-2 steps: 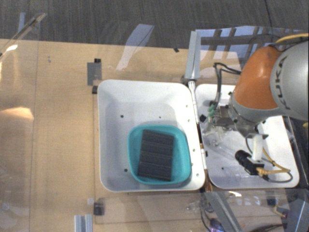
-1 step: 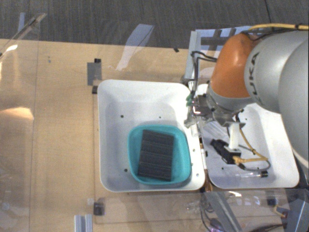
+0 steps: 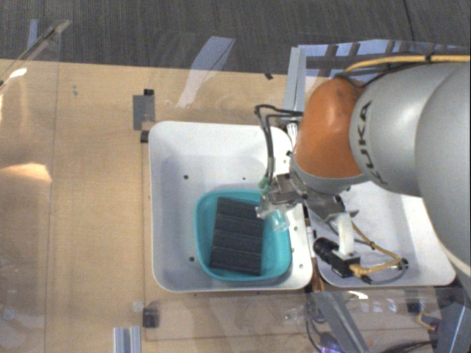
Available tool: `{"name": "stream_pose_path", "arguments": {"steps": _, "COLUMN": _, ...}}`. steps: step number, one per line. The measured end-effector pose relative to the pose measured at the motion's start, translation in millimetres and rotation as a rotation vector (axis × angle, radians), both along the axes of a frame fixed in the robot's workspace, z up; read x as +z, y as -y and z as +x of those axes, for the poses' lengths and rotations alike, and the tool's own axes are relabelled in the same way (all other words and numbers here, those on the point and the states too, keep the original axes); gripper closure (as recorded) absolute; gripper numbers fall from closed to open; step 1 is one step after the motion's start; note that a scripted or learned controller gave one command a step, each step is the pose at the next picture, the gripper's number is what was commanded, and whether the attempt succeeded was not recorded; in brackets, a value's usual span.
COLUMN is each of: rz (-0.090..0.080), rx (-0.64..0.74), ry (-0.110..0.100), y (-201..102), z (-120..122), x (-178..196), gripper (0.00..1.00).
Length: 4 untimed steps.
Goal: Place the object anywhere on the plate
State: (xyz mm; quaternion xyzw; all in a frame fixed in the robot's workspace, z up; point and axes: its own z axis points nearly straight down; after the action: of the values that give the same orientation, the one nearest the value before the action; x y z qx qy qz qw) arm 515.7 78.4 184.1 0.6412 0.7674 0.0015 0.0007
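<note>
Risk lies nearest the camera, at the turquoise plate (image 3: 206,259) in the left bin (image 3: 169,190): a dark ribbed block (image 3: 237,235) already lies on it, leaving little bare surface. The gripper (image 3: 271,210) hovers over the plate's right rim (whether its fingers are open or closed cannot be told). Farther back, the orange wrist (image 3: 331,134) hides any release, so an object could land on the rim and slide off.

My arm (image 3: 412,123) looks smooth and glossy; the teal plate (image 3: 280,259) shiny plastic, the dark ridged block (image 3: 237,235) matt, the bench (image 3: 73,197) pale wood.
</note>
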Motion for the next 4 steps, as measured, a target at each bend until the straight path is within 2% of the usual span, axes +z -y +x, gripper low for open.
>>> {"name": "stream_pose_path", "arguments": {"steps": 1, "rz": 0.000, "rx": -0.001, "ry": 0.000, "y": 0.4, "z": 0.1, "x": 0.1, "gripper": 0.00}}
{"name": "stream_pose_path", "arguments": {"steps": 2, "rz": 0.000, "rx": -0.108, "ry": 0.009, "y": 48.7, "z": -7.2, "x": 175.4, "gripper": 0.00}}
{"name": "stream_pose_path", "arguments": {"steps": 3, "rz": -0.005, "rx": -0.111, "ry": 0.012, "y": 198.9, "z": -9.0, "x": 253.6, "gripper": 0.00}}
{"name": "stream_pose_path", "arguments": {"steps": 4, "rz": -0.008, "rx": 0.146, "ry": 0.009, "y": 284.3, "z": -27.0, "x": 253.3, "gripper": 0.00}}
